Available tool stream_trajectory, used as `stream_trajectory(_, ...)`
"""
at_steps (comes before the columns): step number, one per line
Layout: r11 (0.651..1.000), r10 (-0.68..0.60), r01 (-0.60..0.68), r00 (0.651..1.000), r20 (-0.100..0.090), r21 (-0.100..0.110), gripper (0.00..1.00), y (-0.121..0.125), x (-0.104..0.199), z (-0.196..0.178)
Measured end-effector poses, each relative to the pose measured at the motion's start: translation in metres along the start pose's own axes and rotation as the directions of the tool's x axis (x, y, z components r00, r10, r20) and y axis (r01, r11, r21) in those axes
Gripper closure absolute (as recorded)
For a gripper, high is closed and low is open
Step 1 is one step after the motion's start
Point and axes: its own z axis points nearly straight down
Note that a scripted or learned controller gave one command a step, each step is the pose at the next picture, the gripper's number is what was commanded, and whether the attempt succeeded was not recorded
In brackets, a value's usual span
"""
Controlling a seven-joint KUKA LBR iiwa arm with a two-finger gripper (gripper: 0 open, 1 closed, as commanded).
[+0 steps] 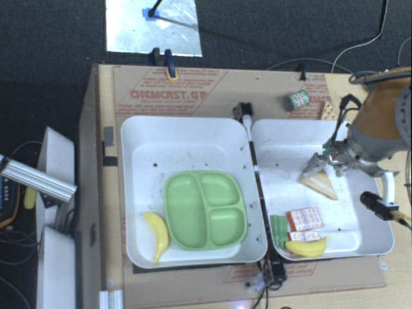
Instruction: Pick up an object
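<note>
Here the tan wedge (320, 185) lies flat in the right bin (376, 240), touching the gripper (320, 167) at its far edge; the metal fingers spread open above it, holding nothing. A red carton (304, 219) lies nearer.

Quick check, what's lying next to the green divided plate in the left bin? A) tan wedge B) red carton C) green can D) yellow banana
D: a yellow banana lies at the lower-left edge of the green divided plate in the left bin; the red carton and tan wedge are in the right bin, and the green can sits on the bench beyond the bins.
</note>
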Motion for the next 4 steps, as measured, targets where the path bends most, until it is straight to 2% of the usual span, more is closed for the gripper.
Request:
stream_trajectory(1, 1.0, 0.001, -0.001, 1.0, 0.002, -0.001, 0.0, -0.032, -0.04, 0.015)
stream_trajectory(2, 1.0, -0.003, 0.003, 1.0, -0.001, -0.003, 0.0, 0.049, 0.023, 0.034)
stream_trajectory(3, 1.0, -0.001, 0.001, 1.0, 0.001, -0.003, 0.0, 0.027, 0.014, -0.006)
stream_trajectory(4, 1.0, 0.0, 0.0, 1.0, 0.0, -0.001, 0.0, 0.001, 0.004, 0.036)
